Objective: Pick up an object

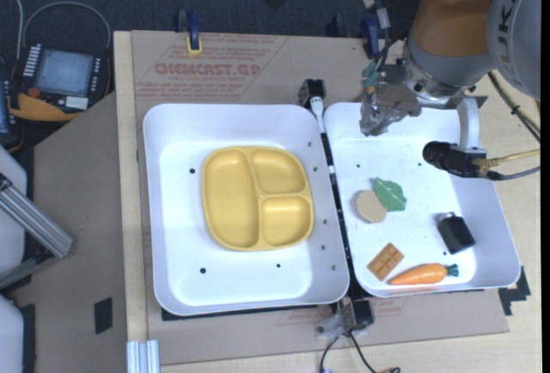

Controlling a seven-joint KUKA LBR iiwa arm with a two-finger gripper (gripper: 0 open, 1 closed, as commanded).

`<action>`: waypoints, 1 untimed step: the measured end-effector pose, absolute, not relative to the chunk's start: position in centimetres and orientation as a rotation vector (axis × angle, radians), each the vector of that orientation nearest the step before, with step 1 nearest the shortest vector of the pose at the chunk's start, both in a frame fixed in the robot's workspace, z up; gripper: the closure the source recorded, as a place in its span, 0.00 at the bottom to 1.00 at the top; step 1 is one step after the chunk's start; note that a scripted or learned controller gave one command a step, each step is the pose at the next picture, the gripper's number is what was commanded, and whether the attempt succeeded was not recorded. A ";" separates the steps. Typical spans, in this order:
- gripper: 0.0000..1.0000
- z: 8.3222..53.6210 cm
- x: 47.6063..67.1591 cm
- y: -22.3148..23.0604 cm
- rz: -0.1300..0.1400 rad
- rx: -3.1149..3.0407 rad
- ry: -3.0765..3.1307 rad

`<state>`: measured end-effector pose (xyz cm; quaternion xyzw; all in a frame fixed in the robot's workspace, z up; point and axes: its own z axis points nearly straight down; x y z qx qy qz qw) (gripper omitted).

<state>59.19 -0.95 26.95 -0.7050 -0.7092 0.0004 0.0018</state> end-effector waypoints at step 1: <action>1.00 24.7 60.2 3.8 0.004 -2.212 -2.224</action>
